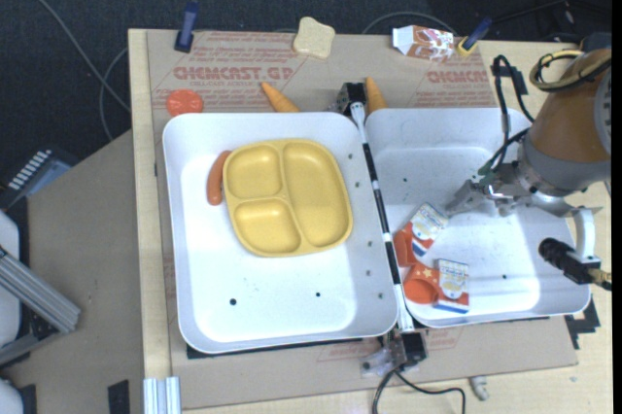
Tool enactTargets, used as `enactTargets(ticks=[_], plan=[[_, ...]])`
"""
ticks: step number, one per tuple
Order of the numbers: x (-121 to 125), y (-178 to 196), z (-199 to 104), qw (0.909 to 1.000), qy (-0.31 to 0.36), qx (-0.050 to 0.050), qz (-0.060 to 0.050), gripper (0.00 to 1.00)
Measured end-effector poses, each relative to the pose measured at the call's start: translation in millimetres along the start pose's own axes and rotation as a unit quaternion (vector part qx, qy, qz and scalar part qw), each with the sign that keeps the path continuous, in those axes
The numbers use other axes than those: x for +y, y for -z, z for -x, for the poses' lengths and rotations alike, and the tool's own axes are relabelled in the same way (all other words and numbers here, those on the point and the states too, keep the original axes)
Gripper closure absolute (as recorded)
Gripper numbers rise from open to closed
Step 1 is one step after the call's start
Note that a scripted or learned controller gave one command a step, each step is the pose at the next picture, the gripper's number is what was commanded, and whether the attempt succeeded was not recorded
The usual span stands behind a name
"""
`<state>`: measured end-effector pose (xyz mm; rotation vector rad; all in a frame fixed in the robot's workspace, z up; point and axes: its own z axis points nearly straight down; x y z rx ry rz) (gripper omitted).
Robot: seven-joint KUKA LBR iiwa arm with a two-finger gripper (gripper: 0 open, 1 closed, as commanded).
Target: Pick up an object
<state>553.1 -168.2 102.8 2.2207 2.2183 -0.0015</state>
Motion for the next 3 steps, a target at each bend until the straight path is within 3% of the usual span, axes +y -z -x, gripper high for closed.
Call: enactTargets(ticks=[1, 2, 3], plan=[[87.6, -13.1, -59.6, 1.0000, 0.002, 0.002, 0.000, 0.00], [114.0, 7.6, -75.5, 1.0000, 0.001, 0.001, 0.001, 0.00], [56.9, 83.7, -130.7, 1.0000, 0.002, 0.002, 0.000, 0.00]])
